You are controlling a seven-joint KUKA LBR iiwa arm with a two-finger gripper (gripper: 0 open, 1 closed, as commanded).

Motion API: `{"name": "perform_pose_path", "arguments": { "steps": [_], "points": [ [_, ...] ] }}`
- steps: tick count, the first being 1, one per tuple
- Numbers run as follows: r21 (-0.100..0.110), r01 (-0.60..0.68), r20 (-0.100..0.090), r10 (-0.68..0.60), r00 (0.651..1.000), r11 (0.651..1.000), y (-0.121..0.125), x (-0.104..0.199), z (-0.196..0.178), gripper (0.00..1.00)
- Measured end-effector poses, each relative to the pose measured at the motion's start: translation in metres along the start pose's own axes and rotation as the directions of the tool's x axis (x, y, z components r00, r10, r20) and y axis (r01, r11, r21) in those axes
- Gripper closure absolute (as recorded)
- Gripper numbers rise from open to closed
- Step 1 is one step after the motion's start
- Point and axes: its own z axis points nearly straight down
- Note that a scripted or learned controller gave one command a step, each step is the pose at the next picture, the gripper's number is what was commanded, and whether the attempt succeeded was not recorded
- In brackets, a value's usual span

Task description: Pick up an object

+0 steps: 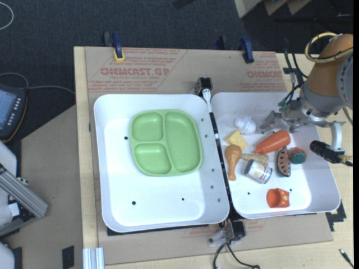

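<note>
The right bin [320,184] holds several toy items. An orange carrot [273,142] lies near its middle, with a white crumpled piece [245,125] and a yellow wedge [236,139] to its left. Below them are a tan drumstick [232,159], a small can [258,172], a watermelon slice [283,162], a teal piece [298,156] and a red-orange cup [277,197]. My gripper [282,125] hangs just above the carrot's far end, fingers spread, with nothing between them.
A green divided plate [166,142] lies in the left bin [112,195]. The grey and orange arm [328,77] comes in over the right bin's far right corner. A black fitting [328,151] juts over that bin's right rim. Blue clamps [245,48] grip the bench's far edge.
</note>
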Motion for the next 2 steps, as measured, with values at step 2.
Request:
{"name": "perform_pose_path", "arguments": {
  "steps": [2],
  "points": [
    [-0.011,-0.001,0.004,0.001,1.000,1.000,0.008,-0.003,-0.058,1.00]
  ]
}}
